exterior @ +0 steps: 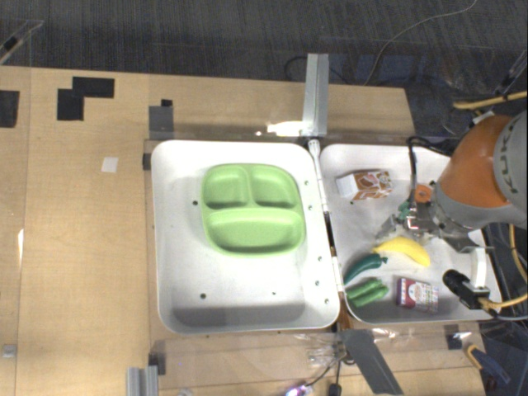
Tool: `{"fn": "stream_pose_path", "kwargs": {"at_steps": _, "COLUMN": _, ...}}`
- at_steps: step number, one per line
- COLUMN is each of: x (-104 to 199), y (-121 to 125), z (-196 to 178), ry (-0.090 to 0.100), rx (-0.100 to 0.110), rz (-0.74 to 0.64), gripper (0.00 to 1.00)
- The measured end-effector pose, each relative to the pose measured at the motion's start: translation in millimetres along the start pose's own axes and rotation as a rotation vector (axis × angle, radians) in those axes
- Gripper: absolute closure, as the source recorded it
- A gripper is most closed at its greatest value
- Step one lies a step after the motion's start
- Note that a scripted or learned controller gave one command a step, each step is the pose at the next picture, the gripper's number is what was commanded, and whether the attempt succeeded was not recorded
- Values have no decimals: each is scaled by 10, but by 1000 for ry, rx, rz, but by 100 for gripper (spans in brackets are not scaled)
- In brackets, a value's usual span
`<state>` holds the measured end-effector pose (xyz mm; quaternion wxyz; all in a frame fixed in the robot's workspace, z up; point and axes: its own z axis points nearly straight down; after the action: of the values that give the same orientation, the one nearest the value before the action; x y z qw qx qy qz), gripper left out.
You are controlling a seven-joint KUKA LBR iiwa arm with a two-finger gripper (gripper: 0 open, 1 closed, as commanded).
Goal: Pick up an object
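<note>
Wooden bench bearing two shallow white bins side by side. The left bin holds a green three-compartment plate, lying flat toward the bin's far edge and clear of all four walls. The right bin abuts the left bin along a shared edge. An aluminium post stands at the far end of that shared edge. Black stepped tape marks and a small white square lie near the bench's far-left corner. Dark carpet lies beyond the bench's far edge, crossed by a thin white cable.
</note>
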<state>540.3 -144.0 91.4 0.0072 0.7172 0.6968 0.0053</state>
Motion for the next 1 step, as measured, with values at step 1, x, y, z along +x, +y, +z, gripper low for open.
{"fn": "stream_pose_path", "kwargs": {"at_steps": 1, "x": 81, "y": 133, "z": 0, "ry": -1, "rx": 2, "rz": -74, "gripper": 0}}
